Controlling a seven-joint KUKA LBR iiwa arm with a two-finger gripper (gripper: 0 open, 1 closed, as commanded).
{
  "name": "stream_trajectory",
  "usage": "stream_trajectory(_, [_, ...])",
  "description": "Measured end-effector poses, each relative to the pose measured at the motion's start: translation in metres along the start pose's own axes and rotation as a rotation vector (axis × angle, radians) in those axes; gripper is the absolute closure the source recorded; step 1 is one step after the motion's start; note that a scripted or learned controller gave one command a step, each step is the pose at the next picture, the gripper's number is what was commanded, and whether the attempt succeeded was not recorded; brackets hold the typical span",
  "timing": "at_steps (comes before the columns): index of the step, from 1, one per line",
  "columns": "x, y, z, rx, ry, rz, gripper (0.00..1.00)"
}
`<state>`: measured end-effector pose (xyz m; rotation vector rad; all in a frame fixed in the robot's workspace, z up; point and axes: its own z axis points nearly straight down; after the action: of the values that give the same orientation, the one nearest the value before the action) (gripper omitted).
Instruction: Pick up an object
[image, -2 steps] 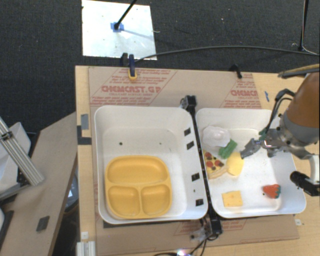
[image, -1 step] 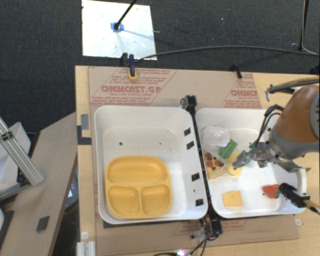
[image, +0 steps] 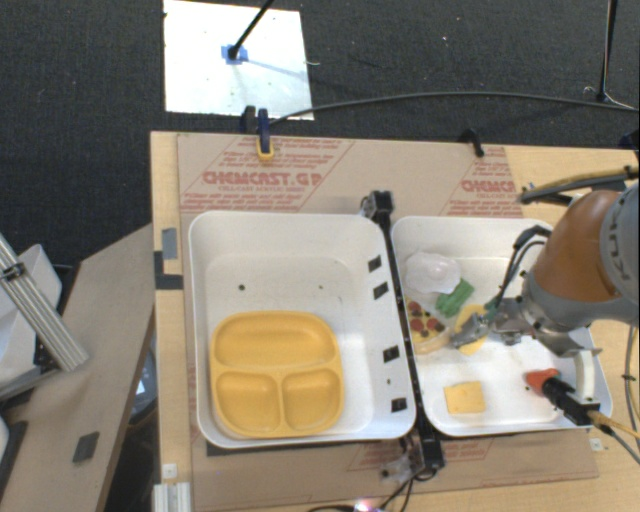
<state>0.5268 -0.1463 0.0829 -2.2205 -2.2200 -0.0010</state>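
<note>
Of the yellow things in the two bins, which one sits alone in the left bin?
The large yellow three-compartment plastic tray. It lies in the left white bin; the flat yellow square piece and the small yellow piece by the end effector lie in the right bin.

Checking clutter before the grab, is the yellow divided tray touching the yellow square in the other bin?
Apart. The camera view shows the yellow divided tray in the left bin and the yellow square in the right bin.

- Dark carpet floor (image: 80, 100) around bench.
- Bench top covered by brown protective sheet (image: 330, 165), red lettering on it.
- White sheet (image: 235, 60) on floor behind bench, blue tape piece on it.
- Black cable (image: 440, 97) runs across floor.
- Aluminium rail (image: 40, 315) at left.
</note>
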Motion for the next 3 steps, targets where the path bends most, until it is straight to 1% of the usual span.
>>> stream_trajectory(1, [-0.001,0.003,-0.014,-0.008,-0.003,0.001,1.00])
stream_trajectory(2, [-0.011,-0.001,-0.068,-0.007,-0.004,0.002,1.00])
stream_trajectory(3, [-0.004,-0.003,-0.115,-0.008,-0.003,-0.005,1.00])
